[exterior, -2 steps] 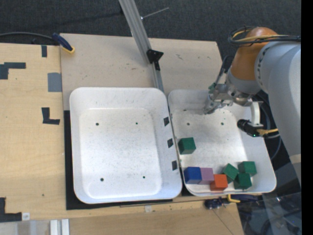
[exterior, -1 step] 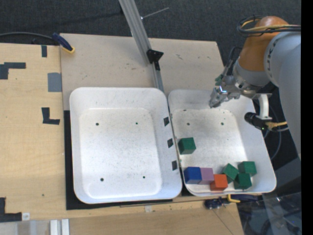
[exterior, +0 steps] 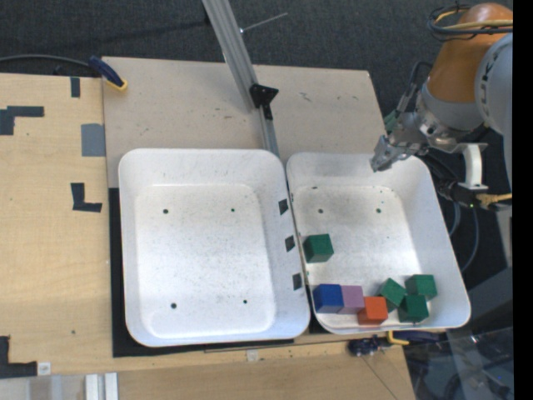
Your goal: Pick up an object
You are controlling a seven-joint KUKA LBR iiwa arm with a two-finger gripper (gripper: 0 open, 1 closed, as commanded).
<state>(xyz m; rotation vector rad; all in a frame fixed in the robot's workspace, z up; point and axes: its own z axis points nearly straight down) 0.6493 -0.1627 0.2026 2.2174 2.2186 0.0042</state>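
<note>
The right bin (exterior: 416, 215) holds several small blocks. A green cube (exterior: 318, 247) lies alone near its left side. Along the near edge sit a blue cube (exterior: 328, 297), a purple block (exterior: 353, 297), an orange block (exterior: 375, 309) and green blocks (exterior: 414, 297). My gripper (exterior: 385, 157) hangs over the far right corner of this bin, well away from the blocks, with nothing seen between its fingers.
The left bin (exterior: 204, 244) lies beside the right one. A slanted metal pole (exterior: 237, 48) with a black clamp crosses the bench behind the bins. Cables hang at the right beside the arm.
</note>
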